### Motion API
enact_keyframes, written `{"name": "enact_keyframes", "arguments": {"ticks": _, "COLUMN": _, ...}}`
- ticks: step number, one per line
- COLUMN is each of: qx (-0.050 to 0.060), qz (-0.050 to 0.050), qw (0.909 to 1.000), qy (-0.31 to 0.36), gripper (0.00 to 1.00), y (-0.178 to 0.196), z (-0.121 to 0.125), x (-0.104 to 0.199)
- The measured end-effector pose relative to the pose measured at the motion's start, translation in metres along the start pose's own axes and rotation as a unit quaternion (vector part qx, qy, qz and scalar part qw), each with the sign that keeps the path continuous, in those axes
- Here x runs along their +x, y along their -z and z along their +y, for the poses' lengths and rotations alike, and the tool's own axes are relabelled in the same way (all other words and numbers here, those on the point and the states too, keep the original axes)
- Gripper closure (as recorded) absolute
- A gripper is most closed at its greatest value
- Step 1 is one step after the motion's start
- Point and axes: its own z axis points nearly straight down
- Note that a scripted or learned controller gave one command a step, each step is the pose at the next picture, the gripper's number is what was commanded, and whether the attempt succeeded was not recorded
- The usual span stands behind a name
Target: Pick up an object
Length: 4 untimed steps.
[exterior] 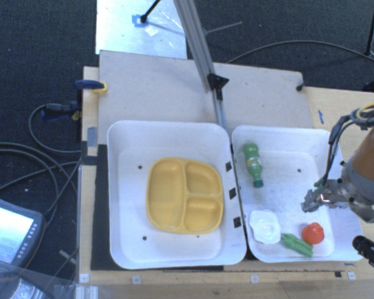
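Green pod [296,244] lies lower right, touching tomato [313,233] in right bin [281,141]. Tomato judged light, smooth, prone to roll; best pinched across its widest part. Gripper [315,199] just above it, state can't be told.

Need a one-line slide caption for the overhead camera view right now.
Gripper poised over the right bin above a red tomato; green bottle nearby, yellow divided plate in left bin.
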Motion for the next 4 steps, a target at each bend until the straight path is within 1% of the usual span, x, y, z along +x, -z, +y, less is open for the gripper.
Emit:
{"name": "enact_keyframes", "arguments": {"ticks": 1, "qx": 0.000, "qz": 0.000, "qw": 1.0000, "qy": 0.000, "gripper": 1.00, "y": 0.032, "z": 0.002, "x": 0.000}}
{"name": "enact_keyframes", "arguments": {"ticks": 2, "qx": 0.002, "qz": 0.001, "qw": 1.0000, "qy": 0.002, "gripper": 1.00, "y": 0.037, "z": 0.018, "x": 0.041}}
{"name": "enact_keyframes", "arguments": {"ticks": 3, "qx": 0.002, "qz": 0.002, "qw": 1.0000, "qy": 0.003, "gripper": 1.00, "y": 0.048, "z": 0.035, "x": 0.088}}
{"name": "enact_keyframes", "arguments": {"ticks": 4, "qx": 0.002, "qz": 0.002, "qw": 1.0000, "qy": 0.003, "gripper": 1.00, "y": 0.038, "z": 0.054, "x": 0.144}}
